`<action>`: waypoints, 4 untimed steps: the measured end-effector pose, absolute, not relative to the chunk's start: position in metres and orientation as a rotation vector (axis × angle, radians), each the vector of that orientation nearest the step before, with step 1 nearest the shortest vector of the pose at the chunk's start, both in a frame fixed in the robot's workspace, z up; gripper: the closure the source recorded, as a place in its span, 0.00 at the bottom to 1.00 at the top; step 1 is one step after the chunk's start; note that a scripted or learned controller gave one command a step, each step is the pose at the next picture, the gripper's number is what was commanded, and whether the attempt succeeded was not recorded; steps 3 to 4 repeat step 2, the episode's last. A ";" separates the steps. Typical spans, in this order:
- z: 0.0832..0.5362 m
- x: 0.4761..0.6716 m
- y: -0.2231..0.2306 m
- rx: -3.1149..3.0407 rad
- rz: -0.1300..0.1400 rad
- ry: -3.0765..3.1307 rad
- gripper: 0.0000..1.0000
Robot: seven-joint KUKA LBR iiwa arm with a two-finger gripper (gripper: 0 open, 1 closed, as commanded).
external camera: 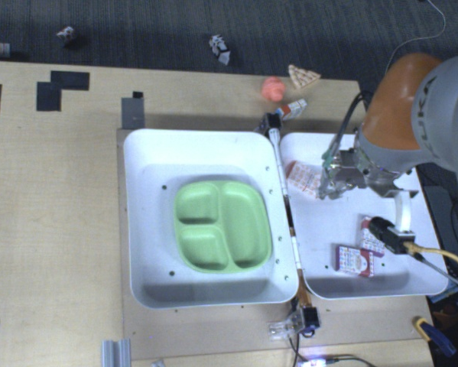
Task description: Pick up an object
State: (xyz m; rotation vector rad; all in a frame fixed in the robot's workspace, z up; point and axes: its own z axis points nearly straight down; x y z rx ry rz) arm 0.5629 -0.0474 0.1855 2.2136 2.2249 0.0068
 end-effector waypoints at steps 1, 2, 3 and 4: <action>0.213 0.508 -0.042 2.217 0.004 2.223 1.00; 0.179 0.583 -0.128 2.216 0.002 2.223 1.00; 0.179 0.583 -0.128 2.216 0.002 2.223 1.00; 0.179 0.583 -0.128 2.216 0.002 2.223 1.00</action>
